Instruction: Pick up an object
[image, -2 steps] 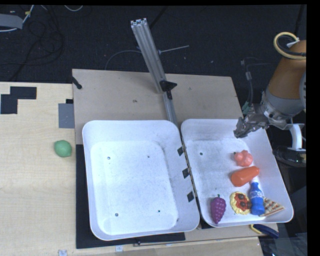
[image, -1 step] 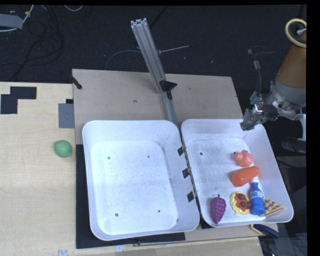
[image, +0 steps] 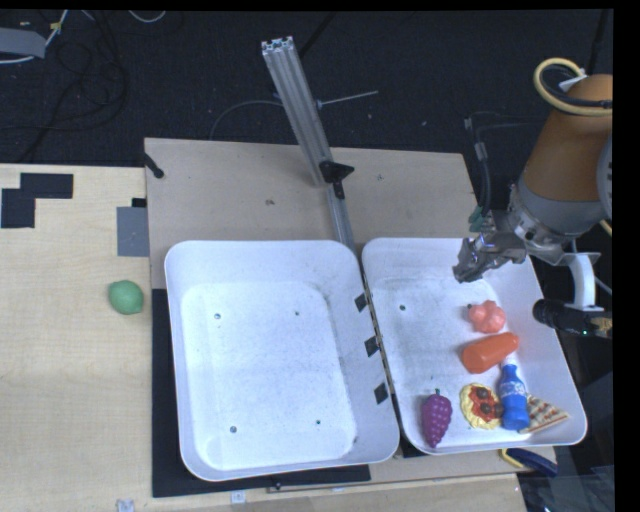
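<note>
In the right bin (image: 420, 330) lie a pink lumpy toy (image: 487, 316), an orange carrot-like piece (image: 489, 352), a purple bunch of grapes (image: 435, 417), a yellow round toy (image: 480, 406), a blue bottle (image: 513, 395) and a pizza slice (image: 545, 412). My gripper (image: 472, 262) hangs over the bin's far right part, just up and left of the pink toy. Nothing shows between its fingers. The arm with its orange band (image: 570, 150) comes in from the upper right.
The left bin (image: 265, 360) sits beside the right one, with black clips along their shared edge. A metal rail (image: 305, 110) slants up from the bins' far side. A green ball (image: 126, 297) rests on the bench left of the bins.
</note>
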